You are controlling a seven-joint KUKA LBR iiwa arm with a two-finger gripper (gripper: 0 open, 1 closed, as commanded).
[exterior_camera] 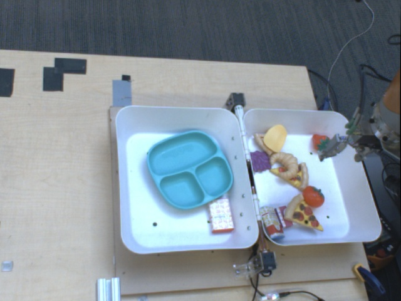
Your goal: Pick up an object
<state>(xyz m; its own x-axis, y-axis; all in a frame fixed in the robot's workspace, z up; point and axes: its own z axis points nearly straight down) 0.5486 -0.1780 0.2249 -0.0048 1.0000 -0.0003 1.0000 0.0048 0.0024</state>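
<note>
Left bin [122,187]: blue divided plate [189,177] and small patterned box [220,216] near the front wall. Right bin [357,187]: toy food clustered along the left wall, with pizza slice [303,216] and tomato [313,197] toward the front. Tool [332,147] above the right rim beside a red piece [320,140]; finger state: cannot tell. Step judged: approach, nothing gripped. Next: descend onto one isolated item, clear of walls. Open room at bin centre.

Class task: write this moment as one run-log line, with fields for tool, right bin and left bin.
tool: over right bin's right side, nothing seen held | right bin: toy food | left bin: blue tray, small box
</note>
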